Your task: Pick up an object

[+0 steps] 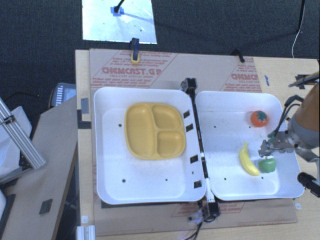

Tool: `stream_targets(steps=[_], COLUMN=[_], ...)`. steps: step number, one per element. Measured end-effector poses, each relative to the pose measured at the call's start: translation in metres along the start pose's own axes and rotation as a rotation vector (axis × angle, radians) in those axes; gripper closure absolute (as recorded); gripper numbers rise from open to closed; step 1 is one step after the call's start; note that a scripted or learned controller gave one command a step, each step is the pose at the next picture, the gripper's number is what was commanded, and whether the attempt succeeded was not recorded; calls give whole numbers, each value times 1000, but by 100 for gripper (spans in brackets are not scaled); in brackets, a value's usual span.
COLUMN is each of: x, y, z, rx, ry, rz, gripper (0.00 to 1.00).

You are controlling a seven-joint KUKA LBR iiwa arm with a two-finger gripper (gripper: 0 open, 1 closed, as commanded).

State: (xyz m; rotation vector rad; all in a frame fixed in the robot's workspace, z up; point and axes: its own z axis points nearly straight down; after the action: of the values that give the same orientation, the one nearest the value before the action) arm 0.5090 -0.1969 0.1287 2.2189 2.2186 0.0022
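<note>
We are logging 2 shallow white bins lying side by side on the bench, joined along a dark central seam.

Item 1: the left bin (107,184) is holding 1 yellow divided plate (155,130) with 3 compartments, sitting flat near the bin's middle.

Item 2: the right bin (225,184) is holding 3 small objects. We are seeing an orange-red tomato (258,118) resting toward the bin's far right corner, well apart from the other 2. A yellow banana (248,160) is lying lengthwise in the near right part of the bin. A green pepper (268,165) is sitting just beside the banana's near end, on its right, close enough that we cannot tell whether the 2 are touching.

Item 3: the arm is reaching in from the right edge, its orange band showing above the wrist. The gripper (272,148) is hanging low over the right bin, directly above the green pepper and just right of the banana. We cannot tell how the jaws are standing; the metal parts are blurring together at this size, and we are seeing nothing clearly pinched between them.

Item 4: behind the bins, a sheet of brown printed cardboard (170,71) is covering the bench, with a yellow clamp (135,51) sitting at its far edge.
</note>
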Motion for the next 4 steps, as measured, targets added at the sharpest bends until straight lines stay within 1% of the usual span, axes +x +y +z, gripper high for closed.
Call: stream_targets(steps=[1,2,3,4], x=[-4,-4,58,108], y=[3,5,17,30], z=[-43,-97,-100,-90], rx=[-2,-3,0,2], ry=[0,-1,3,4], rz=[-3,-4,-11,-10], gripper=[100,100,100,100])
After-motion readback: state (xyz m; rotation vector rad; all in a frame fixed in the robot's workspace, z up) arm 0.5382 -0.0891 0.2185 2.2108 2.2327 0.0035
